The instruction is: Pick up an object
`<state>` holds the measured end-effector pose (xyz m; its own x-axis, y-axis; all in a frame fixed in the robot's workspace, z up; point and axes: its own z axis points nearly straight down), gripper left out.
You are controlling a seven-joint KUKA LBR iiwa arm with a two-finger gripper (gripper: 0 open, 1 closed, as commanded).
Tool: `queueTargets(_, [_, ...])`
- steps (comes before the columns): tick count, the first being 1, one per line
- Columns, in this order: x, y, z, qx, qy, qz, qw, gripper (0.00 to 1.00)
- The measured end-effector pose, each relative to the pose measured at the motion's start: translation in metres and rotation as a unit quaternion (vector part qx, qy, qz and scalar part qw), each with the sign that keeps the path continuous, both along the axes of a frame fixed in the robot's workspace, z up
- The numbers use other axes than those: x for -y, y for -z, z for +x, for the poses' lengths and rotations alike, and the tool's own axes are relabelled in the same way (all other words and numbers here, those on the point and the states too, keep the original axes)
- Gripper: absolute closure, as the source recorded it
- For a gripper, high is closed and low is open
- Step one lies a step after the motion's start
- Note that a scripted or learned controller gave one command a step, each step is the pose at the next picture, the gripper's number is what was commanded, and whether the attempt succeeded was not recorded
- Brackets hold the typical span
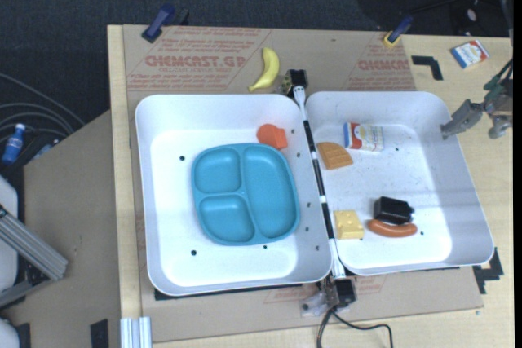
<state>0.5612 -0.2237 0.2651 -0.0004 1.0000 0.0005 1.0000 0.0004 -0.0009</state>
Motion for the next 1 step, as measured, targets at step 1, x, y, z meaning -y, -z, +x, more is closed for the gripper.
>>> queueTargets(1, [-0.0139,0.1395,0.0437,-0.001,0.0,0.0005,1.0,0.0])
